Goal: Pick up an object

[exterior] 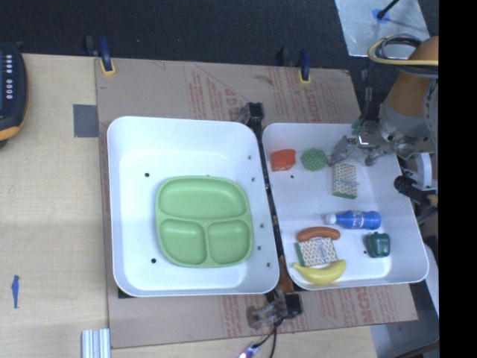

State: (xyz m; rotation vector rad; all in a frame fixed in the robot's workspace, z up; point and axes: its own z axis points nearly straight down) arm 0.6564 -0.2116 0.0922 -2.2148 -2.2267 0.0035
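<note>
Nothing lifted yet: the gripper (360, 145) hovers at the right bin's (406, 274) far edge, fingers spread and empty. Just below them lies the speckled sponge block (344, 180); the green scrubber (314, 159) sits beside.

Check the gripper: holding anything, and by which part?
Nothing held. The gripper hovers at the right bin's far edge, above the patterned block, with nothing between its fingers.

Pincer (363, 142) low — fingers perhaps spread
</note>
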